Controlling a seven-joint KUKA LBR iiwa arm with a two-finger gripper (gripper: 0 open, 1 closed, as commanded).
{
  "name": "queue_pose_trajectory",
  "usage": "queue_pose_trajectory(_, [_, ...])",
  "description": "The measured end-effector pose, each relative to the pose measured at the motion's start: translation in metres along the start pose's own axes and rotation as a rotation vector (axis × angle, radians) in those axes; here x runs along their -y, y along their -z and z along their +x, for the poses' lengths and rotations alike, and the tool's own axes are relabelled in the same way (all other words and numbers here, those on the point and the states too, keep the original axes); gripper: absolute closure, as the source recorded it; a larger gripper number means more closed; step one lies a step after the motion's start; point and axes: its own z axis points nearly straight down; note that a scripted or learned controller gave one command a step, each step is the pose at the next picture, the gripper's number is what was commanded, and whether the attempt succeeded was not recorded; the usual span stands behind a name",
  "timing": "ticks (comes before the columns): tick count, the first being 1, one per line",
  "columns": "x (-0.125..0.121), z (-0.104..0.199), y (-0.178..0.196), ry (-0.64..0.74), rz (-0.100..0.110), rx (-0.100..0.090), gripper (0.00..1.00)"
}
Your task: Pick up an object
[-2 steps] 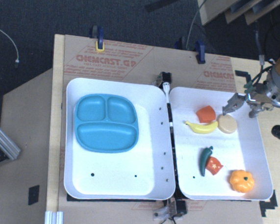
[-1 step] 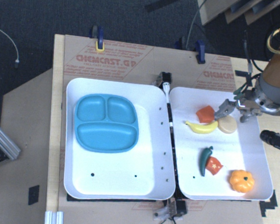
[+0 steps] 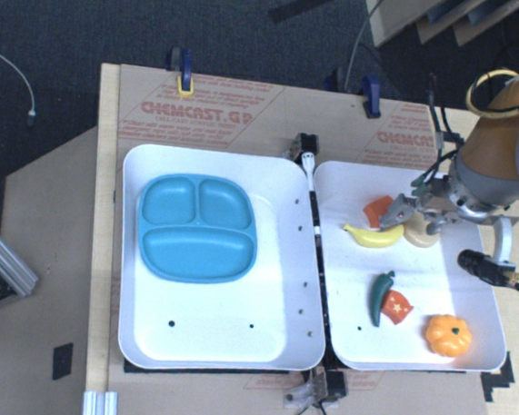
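The right bin [image 3: 435, 281] holds several small items. A yellow banana [image 3: 371, 236] lies near its upper left, with a red piece [image 3: 377, 208] just behind it and a tan round object [image 3: 419, 234] to its right. My gripper [image 3: 398, 213] hangs low over the banana's right end and the red piece, its tip pointing left. Lower in the bin lie a green pepper [image 3: 379, 298], a red strawberry-like piece [image 3: 399, 308] touching it, and an orange pumpkin [image 3: 448, 334].
A blue divided plate [image 3: 198, 228] lies in the left bin [image 3: 220, 335]. The arm's grey and orange wrist [image 3: 498, 143] leans over the right bin's upper right corner. A black part [image 3: 489, 266] juts over that bin's right rim. Clamps hold the board's far edge.
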Motion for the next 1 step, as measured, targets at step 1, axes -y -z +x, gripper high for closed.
queue_pose_trajectory(1, [-0.0015,-0.0005,-0.0305,-0.001,-0.008,0.004,0.0])
